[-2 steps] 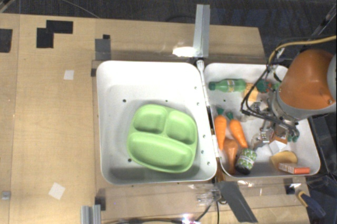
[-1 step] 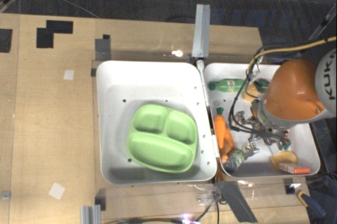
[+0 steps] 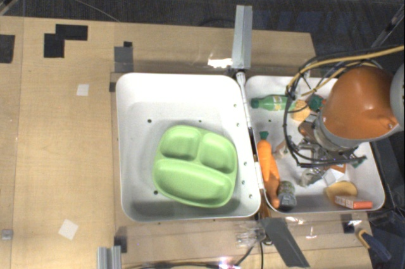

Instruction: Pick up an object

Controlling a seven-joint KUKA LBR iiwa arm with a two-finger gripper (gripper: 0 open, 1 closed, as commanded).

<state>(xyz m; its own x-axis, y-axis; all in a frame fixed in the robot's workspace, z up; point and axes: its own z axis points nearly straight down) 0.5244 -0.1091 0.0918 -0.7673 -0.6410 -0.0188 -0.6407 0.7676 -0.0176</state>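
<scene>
While the pincer [image 3: 321,168], its grip impossible to judge beneath the orange-banded wrist, hangs low in the right bin [image 3: 378,180], a carrot [image 3: 269,166] lies left and a green bottle [image 3: 275,102] beyond.

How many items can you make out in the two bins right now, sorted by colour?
Green: 2, the divided plate in the left bin and the bottle in the right bin.
Orange: 1, the carrot.
Grey: 1, a small dark piece below the carrot.
Yellow: 1, a piece near the lower right corner.
Red: 1, a flat item.
Total: 6 clearly visible; the arm hides others.
</scene>
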